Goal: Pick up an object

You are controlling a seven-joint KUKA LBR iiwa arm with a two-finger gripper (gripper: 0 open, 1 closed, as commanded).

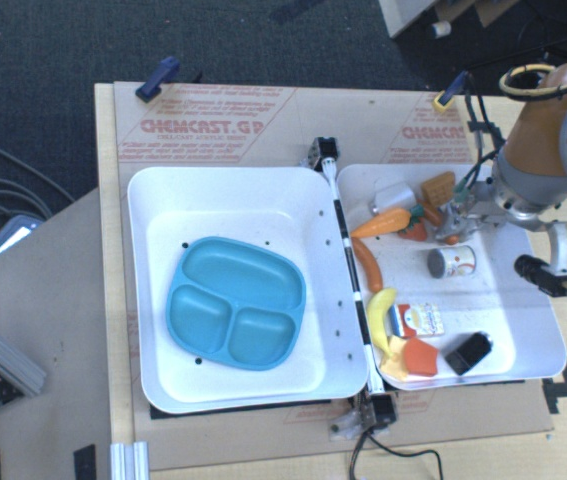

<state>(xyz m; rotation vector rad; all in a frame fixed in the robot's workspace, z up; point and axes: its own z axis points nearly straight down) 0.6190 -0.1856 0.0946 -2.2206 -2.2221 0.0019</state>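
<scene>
We read "CHEMCAST GP" on the bench (203, 128) near its far edge; whether the pincer (453, 223) grips anything, we cannot tell.

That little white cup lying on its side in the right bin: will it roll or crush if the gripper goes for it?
The white cup lies on its side on the right bin floor, so a nudge would likely roll it. It looks small and hollow, probably light. Its smooth round wall may slip between fingers.

Bright even overhead light, soft shadows, slightly soft focus
</scene>
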